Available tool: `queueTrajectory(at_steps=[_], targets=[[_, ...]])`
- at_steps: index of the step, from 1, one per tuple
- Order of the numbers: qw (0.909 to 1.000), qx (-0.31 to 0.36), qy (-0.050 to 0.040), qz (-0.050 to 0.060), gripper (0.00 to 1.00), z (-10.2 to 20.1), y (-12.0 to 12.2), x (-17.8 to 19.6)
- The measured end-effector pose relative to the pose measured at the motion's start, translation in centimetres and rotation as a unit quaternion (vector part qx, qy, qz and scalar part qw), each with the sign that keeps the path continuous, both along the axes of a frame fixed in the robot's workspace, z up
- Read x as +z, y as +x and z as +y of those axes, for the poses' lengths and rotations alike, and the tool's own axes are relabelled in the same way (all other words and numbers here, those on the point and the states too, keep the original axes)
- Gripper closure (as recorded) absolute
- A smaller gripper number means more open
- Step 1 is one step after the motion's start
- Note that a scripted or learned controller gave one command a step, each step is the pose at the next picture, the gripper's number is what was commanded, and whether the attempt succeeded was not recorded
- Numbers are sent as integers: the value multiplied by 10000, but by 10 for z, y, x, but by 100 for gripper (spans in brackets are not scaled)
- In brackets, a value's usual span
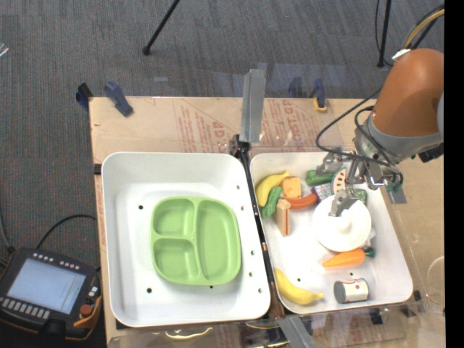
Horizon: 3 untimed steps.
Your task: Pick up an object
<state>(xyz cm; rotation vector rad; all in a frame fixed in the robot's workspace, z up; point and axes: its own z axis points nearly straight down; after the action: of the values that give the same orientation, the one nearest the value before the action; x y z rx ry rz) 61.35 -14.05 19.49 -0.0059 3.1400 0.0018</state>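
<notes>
White right bin (395, 263); arm's pincer (346, 198) hangs above white dish (342, 227).

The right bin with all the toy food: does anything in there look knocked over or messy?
A little. The small can lies on its side near the right bin's front edge. The toy food is jumbled: a banana, cheese wedge and other pieces are piled together at the back. The green tray in the left bin sits tidy.
</notes>
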Motion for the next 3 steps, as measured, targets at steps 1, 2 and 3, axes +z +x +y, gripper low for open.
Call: queueTrajectory(at_steps=[1, 2, 3], targets=[[9900, -1408, 0, 6, 0, 32, 12, -102], [9424, -3345, -4, 24, 0, 44, 22, -105], [9436, -3310, -8, -19, 100, 46, 24, -94]])
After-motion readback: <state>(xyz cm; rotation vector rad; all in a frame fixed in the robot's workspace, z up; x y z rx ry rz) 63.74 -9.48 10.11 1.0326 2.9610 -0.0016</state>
